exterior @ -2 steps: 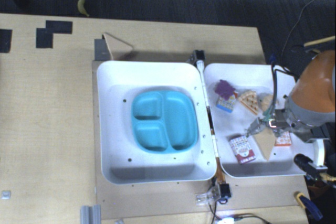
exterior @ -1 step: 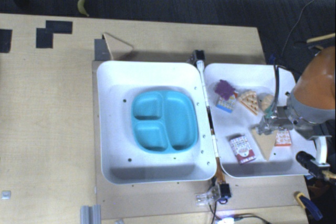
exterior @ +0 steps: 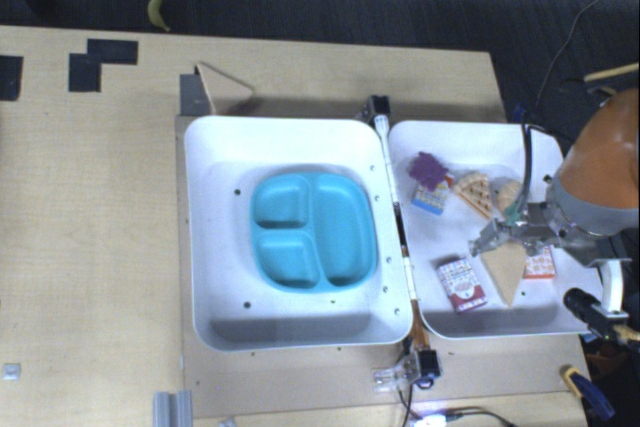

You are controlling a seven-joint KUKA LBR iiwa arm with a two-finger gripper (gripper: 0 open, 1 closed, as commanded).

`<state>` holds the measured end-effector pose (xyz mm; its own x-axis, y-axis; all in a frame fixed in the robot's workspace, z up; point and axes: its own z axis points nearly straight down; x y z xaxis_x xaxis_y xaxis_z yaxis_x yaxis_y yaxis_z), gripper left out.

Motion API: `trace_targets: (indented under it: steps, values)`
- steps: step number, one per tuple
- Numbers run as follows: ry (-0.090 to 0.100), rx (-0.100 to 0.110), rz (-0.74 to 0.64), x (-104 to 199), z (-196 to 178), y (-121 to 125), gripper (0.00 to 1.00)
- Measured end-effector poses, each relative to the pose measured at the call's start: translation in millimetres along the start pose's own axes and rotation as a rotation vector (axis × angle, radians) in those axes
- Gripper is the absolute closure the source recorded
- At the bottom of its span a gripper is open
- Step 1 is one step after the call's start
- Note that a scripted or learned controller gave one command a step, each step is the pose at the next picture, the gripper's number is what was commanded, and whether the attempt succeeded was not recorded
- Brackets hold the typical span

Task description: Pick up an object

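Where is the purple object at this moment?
The purple object lies in the right bin, near its upper left corner, just above a small blue item.

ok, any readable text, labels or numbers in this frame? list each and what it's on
No text reads legibly.
Red and white carton in the right bin: printed face, too blurred to read.
Small red and white packet beside the gripper: print too small to read.
Small blue and white box under the purple item: markings blurred.
Blue divided tray in the left bin: no markings visible.
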<state>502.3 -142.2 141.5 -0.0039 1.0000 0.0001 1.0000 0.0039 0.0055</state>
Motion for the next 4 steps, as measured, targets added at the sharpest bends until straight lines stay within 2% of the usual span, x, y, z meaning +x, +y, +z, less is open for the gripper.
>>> trace_targets:
  steps: [1, 2, 3, 4]
  values:
    - [-0.003, -0.014, 0.001, 28.0, 49.8, -9.9, 0.00]
    - [-0.001, -0.020, -0.001, 29.7, 37.7, -6.9, 1.00]
    - [-0.001, -0.020, -0.001, 29.6, 38.0, -7.1, 0.00]
    - [-0.005, -0.014, 0.003, 56.8, 51.3, -10.1, 0.00]
